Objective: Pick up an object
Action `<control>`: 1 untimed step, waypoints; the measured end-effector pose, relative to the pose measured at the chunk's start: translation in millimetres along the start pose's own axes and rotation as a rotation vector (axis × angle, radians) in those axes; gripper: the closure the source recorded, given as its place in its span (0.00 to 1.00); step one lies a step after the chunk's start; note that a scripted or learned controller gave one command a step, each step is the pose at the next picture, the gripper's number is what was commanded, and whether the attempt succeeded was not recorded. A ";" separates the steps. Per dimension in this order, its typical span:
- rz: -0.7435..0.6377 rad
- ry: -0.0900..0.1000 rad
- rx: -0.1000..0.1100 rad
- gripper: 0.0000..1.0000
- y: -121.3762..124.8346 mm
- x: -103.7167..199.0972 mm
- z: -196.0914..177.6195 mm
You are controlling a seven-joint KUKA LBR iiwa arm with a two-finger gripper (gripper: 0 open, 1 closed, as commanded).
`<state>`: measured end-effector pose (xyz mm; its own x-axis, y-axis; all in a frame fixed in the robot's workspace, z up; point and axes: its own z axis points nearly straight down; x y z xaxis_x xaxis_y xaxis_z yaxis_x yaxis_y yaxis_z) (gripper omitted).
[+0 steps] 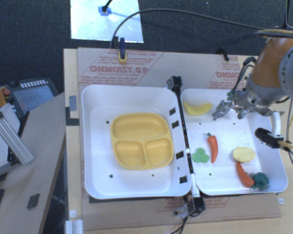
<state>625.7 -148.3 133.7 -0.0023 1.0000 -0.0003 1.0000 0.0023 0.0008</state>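
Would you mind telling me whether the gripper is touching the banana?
Apart. The camera view shows white bin floor between the gripper and the banana.

Two white bins: left (95,130), right (278,172). One yellow tray (140,140), three compartments. Six toy foods: one banana (197,109), one chilli (213,147), one green leaf (200,156), one yellow slice (243,154), one carrot (243,174), one broccoli (260,180).

I note smooth, slightly glossy white plastic bins (132,94); the yellow tray (139,140) looks matt plastic; backing board (151,65) resembles cardboard.
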 end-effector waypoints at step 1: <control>0.001 0.000 0.000 0.00 1.0 0.5 49.9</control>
<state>626.7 -147.9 83.8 -0.0015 1.0000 -0.0003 1.0000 0.0015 0.0010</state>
